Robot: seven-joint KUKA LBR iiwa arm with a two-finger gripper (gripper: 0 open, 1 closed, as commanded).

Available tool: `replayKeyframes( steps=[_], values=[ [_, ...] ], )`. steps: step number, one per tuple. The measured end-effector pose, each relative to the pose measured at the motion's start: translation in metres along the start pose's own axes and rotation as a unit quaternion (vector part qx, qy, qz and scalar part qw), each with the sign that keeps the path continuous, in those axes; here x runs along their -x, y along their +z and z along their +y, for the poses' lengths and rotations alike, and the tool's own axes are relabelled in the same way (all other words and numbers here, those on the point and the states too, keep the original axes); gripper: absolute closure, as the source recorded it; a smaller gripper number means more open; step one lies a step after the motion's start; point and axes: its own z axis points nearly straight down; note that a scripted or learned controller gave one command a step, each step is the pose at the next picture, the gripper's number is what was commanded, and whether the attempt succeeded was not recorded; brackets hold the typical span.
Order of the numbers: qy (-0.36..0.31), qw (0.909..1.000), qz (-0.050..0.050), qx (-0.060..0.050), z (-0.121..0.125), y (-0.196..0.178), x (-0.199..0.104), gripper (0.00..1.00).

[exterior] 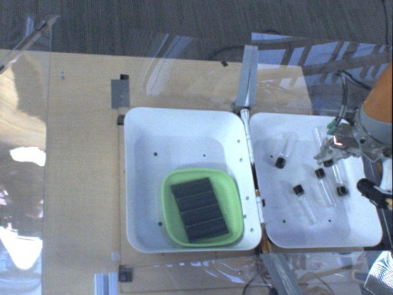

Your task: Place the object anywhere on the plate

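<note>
Several clear tubes [323, 196] with black caps lie in the right bin [362, 235], light, slick, rolling; grip mid-barrel. The end effector [331, 145] hovers there, its state unclear; green plate [169, 192] waits left

Two bins sit side by side on the surface [73, 165]. In the left bin [141, 140], toward its near edge, lies a plate [169, 192] with a ridged block [199, 209] on it. In the right bin [362, 226] several capped tubes [282, 151] lie scattered, well apart from the plate. The pincer [328, 152] hangs over the right bin's far right part.
</note>
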Motion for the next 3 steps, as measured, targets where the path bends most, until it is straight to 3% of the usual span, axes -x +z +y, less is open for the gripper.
replayKeyframes(
  steps=[1, 2, 3],
  values=[
    [0.038, 0.9993, 0.000, -0.003, -0.063, 0.030, -0.033, 1.00],
    [0.008, 1.0000, 0.000, -0.001, -0.070, 0.005, -0.095, 1.00],
    [-0.038, 0.9993, 0.001, -0.001, -0.086, 0.013, -0.205, 1.00]
  ],
)
